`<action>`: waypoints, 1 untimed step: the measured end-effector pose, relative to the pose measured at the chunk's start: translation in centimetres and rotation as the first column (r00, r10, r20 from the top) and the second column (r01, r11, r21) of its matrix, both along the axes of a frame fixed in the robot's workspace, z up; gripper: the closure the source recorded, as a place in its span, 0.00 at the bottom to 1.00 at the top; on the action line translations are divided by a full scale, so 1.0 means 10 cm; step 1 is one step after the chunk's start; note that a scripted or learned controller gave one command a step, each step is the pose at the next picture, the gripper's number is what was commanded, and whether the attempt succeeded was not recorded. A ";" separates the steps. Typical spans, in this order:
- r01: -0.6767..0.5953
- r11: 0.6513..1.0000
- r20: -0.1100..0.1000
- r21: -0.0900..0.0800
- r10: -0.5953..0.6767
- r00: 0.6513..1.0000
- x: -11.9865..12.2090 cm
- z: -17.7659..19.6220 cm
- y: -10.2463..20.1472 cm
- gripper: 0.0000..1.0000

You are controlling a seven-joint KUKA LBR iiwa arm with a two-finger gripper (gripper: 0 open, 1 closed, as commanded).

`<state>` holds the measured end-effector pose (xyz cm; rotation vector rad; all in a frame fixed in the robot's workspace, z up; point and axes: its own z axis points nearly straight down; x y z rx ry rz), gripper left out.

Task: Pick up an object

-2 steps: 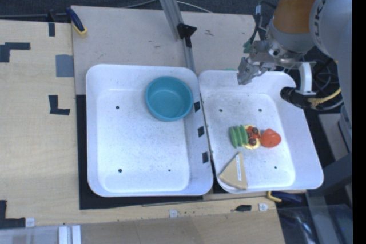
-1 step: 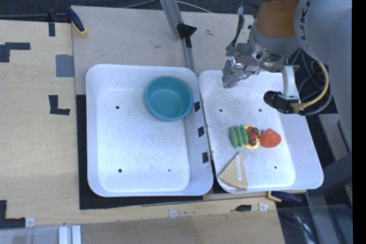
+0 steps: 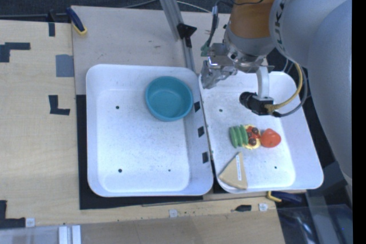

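Hovering over the right bin [image 3: 286, 177] at its far-left corner, the gripper [image 3: 213, 78] holds nothing; opening can't be told. Toward the bin's near side from it lie the veg toy [image 3: 254, 137], long axis across the bin, and a wedge [image 3: 235, 171] at the near-left corner. The left bin [image 3: 114, 146] holds a blue bowl [image 3: 168, 98].

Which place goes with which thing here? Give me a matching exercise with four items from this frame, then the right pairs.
Things:
1. blue bowl
2. toy vegetables
3. sandwich wedge
4. gripper

Places:
A. front edge of the right bin, near the divide
B. upper part of the left bin
C. above the right bin's back left corner
D. middle of the right bin

Pairs: 1-B, 2-D, 3-A, 4-C
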<state>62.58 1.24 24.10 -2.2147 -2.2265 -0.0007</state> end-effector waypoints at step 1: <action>0.001 1.000 -0.001 -0.001 -0.001 1.000 -0.13 -0.14 0.48 1.00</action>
